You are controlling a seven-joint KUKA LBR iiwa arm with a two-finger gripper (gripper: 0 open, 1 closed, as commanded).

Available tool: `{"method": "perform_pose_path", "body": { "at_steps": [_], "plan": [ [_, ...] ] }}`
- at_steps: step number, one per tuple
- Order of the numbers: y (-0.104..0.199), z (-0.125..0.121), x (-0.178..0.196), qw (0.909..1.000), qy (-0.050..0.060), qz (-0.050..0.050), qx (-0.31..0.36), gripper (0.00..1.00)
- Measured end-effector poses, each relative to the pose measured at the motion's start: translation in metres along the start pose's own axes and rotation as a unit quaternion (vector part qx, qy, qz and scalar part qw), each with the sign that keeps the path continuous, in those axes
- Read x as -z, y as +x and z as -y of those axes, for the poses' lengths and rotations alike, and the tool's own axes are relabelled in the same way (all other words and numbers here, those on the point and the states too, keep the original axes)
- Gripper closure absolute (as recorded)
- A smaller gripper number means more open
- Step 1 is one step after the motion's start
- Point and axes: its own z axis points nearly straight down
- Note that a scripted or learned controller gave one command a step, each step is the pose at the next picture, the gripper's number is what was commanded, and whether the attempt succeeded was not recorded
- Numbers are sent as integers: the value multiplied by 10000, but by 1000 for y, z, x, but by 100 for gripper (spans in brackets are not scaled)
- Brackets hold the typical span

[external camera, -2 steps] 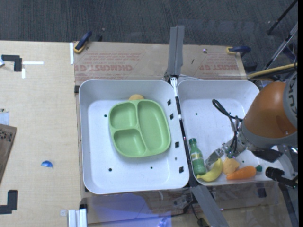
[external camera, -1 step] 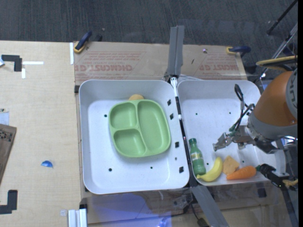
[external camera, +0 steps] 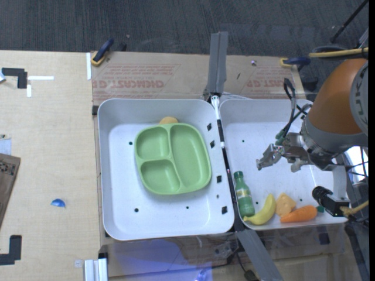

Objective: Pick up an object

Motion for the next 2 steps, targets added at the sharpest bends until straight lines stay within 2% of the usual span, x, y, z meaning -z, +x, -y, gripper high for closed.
{"method": "perform_pose_path", "body": {
  "at_steps": [1, 2],
  "plan": [
    [-3, -30, 2, 9998, 9, 1, -200, 0],
    [-39, 21, -100, 9999, 5, -8, -100, 0]
  ]
}}
